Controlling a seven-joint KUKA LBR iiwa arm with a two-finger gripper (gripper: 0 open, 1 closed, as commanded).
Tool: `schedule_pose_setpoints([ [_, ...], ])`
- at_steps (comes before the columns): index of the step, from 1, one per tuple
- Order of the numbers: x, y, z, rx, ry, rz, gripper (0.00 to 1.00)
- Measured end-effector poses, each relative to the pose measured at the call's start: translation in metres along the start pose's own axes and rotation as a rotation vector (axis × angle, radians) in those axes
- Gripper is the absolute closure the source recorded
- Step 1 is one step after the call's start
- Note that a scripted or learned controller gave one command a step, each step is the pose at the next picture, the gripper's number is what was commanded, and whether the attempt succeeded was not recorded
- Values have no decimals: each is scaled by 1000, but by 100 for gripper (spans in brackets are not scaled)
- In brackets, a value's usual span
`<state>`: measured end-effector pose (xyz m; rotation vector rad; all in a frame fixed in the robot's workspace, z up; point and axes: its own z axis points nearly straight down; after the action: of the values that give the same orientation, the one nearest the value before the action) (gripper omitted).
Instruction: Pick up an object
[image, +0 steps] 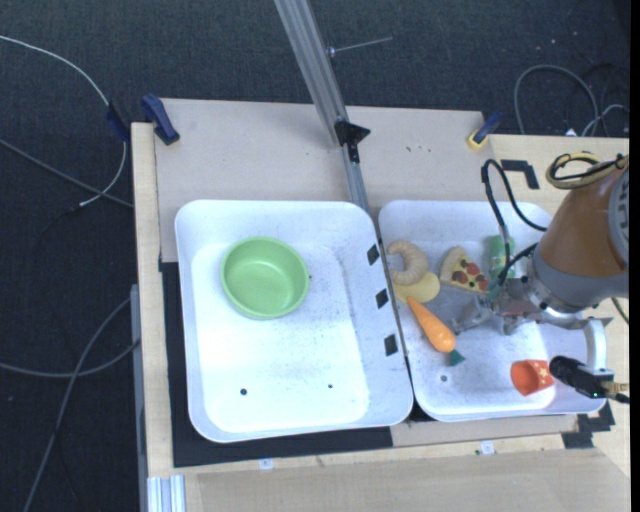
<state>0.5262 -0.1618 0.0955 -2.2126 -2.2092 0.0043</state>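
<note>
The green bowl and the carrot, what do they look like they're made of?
The green bowl looks like molded plastic: one even light-green colour, smooth matte surface, thick rounded rim. The carrot seems a toy, probably plastic or rubber: uniform orange body with a small green tip, no natural texture visible.

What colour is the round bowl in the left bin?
Light green, plain with no pattern; it shows clearly in the camera view.
</note>
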Motion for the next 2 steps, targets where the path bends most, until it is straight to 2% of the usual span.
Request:
schedule_pose_setpoints([
  [1,1,1,-12,-3,1,0,100],
  [2,-8,-3,-69,-21,-10,0,100],
])
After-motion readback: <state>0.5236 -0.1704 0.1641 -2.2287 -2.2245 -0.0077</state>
